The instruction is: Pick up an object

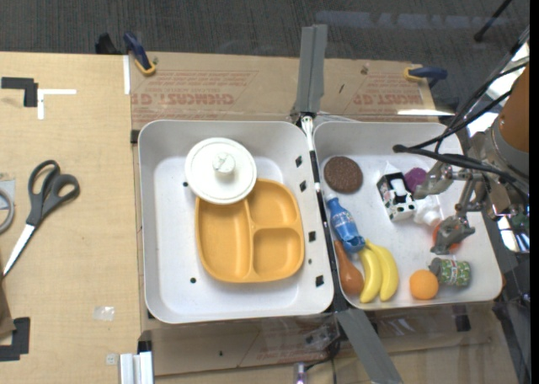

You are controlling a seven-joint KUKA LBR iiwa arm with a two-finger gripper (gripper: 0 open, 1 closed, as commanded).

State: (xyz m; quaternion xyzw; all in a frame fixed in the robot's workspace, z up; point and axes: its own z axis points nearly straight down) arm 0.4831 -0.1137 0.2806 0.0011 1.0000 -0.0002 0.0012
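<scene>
My gripper [445, 205] reaches in from the right over the right bin [480, 294]. It is open, one finger [435, 178] toward the back and the other finger [453, 229] toward the front. A small white and red thing [427, 213] lies in the bin beside the gap, and nothing is gripped. Close by lie a purple object [416, 178], a black and white cube [393, 194], a green can [454, 272] and an orange [424, 285]. Further left are bananas [379, 271], a blue bottle [343, 224] and a brown disc [343, 173].
The left bin [160, 231] holds a yellow divided tray [250, 231] and a white lidded bowl [221, 169]. Scissors [38, 201] lie on the bench at far left. Black cables [472, 113] hang over the right bin's back right corner.
</scene>
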